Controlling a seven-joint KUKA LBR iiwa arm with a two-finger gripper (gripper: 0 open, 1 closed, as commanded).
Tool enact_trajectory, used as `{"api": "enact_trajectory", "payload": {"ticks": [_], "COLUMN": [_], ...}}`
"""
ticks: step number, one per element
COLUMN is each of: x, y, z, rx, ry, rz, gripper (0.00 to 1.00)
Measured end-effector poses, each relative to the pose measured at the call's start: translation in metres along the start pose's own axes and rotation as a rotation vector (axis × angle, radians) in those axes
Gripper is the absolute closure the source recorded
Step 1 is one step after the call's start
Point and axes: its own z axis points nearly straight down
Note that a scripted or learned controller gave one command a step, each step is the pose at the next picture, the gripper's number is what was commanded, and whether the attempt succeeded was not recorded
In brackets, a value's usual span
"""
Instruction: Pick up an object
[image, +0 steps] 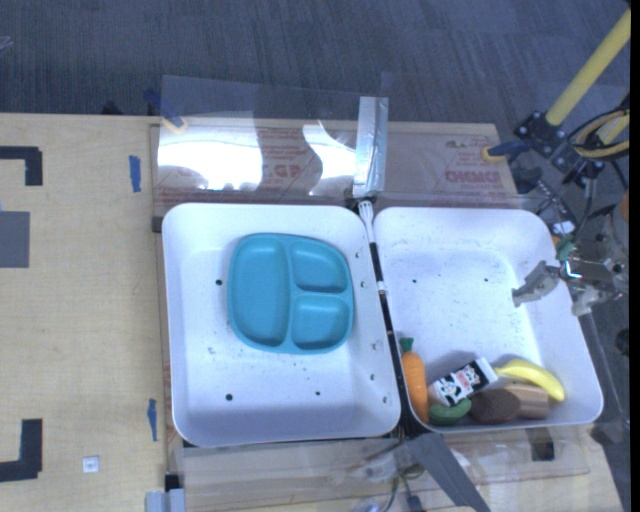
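Near edge, right bin (470, 250): a cluster of toy food packed into the near corner.
- Carrot (414, 378), orange, lying along the left wall, green top pointing far.
- Small black-and-white carton (462, 381), tilted, just right of the carrot.
- Green piece (450, 411), partly hidden under the carton.
- Brown rounded item (496, 405) with a tan piece (534, 400) against it; what they are cannot be told.
- Banana (533, 376), yellow, resting over the tan piece, close to the right wall.

Any of these serves as the object to pick up; none is lifted yet.

Gripper (562, 272): at the right rim of the right bin, above the cluster and well apart from it. Whether its fingers are spread or pressed together cannot be told.

Risks, as judged:
- Items touch and overlap, so a descent may catch two at once, or push one aside without closing on it.
- The cluster hugs the near and side walls; a finger may strike the wall before it reaches an item.
- The banana's curve and the rounded brown item may slip from a pinch.

Left bin (190, 330): a blue divided plate (290, 292), lying flat, centre. Not in the way.

Far side: a clear shiny sheet (260, 150) behind both bins.
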Motion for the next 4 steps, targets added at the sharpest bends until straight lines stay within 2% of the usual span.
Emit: {"api": "enact_trajectory", "payload": {"ticks": [1, 2, 3, 4], "x": [0.001, 0.07, 0.089, 0.053], "y": [-0.038, -0.047, -0.008, -0.04], "z": [0.117, 0.133, 0.133, 0.131], "rx": [0.003, -0.012, -0.008, -0.016], "ry": [0.0, 0.002, 0.002, 0.008], "rz": [0.39, 0.714, 0.963, 1.077], "gripper": [0.0, 0.0, 0.0, 0.0]}}
